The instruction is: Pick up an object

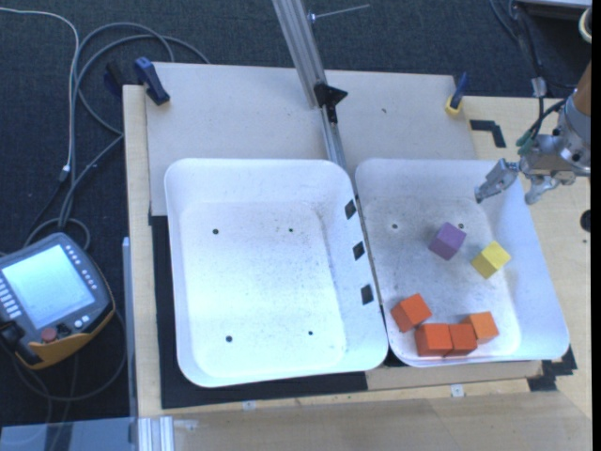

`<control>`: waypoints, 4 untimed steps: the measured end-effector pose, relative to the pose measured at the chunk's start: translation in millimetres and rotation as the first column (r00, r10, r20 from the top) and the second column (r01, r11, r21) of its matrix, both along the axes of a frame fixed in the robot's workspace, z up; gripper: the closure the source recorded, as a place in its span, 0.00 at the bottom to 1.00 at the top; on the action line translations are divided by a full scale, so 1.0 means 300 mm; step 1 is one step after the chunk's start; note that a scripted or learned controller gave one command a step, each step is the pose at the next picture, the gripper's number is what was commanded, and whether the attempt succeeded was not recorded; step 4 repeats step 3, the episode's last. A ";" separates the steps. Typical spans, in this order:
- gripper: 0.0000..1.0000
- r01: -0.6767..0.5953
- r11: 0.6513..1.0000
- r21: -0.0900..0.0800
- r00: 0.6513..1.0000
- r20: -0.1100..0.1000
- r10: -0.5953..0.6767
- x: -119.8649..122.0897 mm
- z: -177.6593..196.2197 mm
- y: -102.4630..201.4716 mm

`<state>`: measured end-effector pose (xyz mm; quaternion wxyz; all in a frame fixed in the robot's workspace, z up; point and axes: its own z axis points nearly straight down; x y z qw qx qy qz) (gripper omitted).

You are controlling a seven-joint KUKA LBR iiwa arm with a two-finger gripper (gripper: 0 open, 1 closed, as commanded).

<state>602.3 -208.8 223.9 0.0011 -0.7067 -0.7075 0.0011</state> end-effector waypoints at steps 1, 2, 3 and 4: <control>0.00 0.001 1.000 0.003 1.000 -0.006 -0.001 0.005 -0.300 -0.030; 0.00 -0.005 1.000 0.005 1.000 -0.002 0.005 -0.002 -0.421 0.201; 1.00 0.000 1.000 0.002 1.000 0.004 0.000 0.001 -0.377 0.187; 1.00 0.000 1.000 0.002 1.000 0.004 0.000 0.001 -0.377 0.187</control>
